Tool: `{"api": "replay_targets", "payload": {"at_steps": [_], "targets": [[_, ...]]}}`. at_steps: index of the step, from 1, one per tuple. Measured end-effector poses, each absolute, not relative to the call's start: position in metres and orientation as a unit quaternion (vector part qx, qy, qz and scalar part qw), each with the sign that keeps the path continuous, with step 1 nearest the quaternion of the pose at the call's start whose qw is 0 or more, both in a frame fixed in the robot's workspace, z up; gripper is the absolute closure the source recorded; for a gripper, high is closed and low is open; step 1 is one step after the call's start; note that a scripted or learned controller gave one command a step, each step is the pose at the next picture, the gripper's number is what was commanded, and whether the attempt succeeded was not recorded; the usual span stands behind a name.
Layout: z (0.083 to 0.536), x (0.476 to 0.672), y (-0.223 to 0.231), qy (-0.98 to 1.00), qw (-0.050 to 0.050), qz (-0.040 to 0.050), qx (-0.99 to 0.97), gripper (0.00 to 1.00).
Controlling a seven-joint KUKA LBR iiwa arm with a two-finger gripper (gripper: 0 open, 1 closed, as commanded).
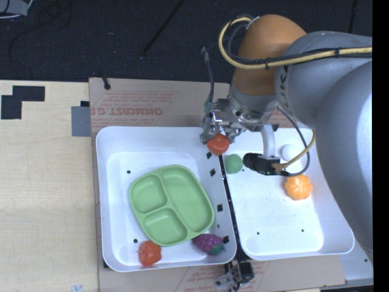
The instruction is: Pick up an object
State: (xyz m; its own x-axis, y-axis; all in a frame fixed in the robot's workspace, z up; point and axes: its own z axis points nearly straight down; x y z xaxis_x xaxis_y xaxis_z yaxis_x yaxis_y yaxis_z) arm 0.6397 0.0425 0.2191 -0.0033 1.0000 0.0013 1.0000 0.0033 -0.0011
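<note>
Looking down on two white bins side by side, we see the gripper (pixel 217 134) poised over the divider at the far edge, its fingers closed around a small red-orange object (pixel 217 143) — the object sits directly beneath the tool, between the fingertips. We judge the coming move is straight up — nothing overhangs it.

A pale wooden bench (pixel 42 187) meets dark carpeted floor (pixel 121 29) strewn with black cables (pixel 164 23).
</note>
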Motion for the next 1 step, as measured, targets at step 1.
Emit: {"api": "replay_targets", "payload": {"at_steps": [1], "targets": [[0.2159, 0.6423, 0.0853, -0.708, 0.001, 0.0005, -0.706, 1.0]]}}
